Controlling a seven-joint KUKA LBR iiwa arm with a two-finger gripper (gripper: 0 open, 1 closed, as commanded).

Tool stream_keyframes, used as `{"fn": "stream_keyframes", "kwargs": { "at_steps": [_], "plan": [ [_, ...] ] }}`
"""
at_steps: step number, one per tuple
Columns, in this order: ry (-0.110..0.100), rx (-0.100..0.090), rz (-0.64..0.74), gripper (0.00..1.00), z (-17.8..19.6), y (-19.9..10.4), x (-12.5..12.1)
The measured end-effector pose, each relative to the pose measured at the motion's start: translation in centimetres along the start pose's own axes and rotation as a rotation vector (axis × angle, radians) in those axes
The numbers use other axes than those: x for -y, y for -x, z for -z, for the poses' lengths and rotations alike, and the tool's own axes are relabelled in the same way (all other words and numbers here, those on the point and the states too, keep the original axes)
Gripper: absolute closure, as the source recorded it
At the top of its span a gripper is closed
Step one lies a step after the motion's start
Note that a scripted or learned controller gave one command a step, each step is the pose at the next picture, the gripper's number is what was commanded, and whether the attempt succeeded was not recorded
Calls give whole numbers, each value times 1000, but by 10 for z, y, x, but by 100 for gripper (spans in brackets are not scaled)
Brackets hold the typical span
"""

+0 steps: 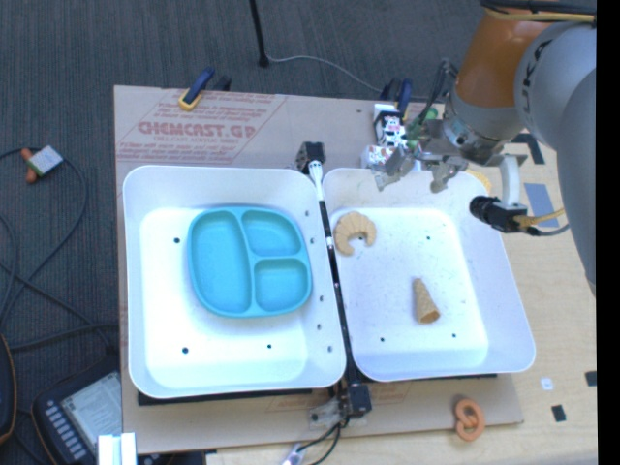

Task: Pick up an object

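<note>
You have the grey arm [542,76] with its orange band reaching in from the right, over the far edge of the right bin. The surface [194,124] carries two shallow white bins side by side: the left bin [145,289] holds a blue divided plate [249,263] with three compartments, lying flat near its middle. The right bin [484,337] holds the two things you could pick: a tan croissant-shaped piece [354,231] in the far left corner, close to the wall shared with the other bin, and a tan cone-shaped piece [425,301] lying on its side nearer the middle, well apart from the first. The hand [415,175] hangs just above the far rim of the right bin, released, its two fingers spread with nothing between them, beyond the croissant-shaped piece and to its right. Off the bins, an orange ring-like piece [469,418] lies on the surface near the front right corner
</note>
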State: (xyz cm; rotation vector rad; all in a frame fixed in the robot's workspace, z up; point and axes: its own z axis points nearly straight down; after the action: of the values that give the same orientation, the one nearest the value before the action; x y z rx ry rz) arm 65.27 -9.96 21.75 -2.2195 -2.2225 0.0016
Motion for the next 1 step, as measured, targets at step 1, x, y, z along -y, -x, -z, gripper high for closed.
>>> {"fn": "stream_keyframes", "kwargs": {
  "at_steps": [1],
  "plan": [
    [-3,0,-2,0,-90,5,64]
  ]
}}
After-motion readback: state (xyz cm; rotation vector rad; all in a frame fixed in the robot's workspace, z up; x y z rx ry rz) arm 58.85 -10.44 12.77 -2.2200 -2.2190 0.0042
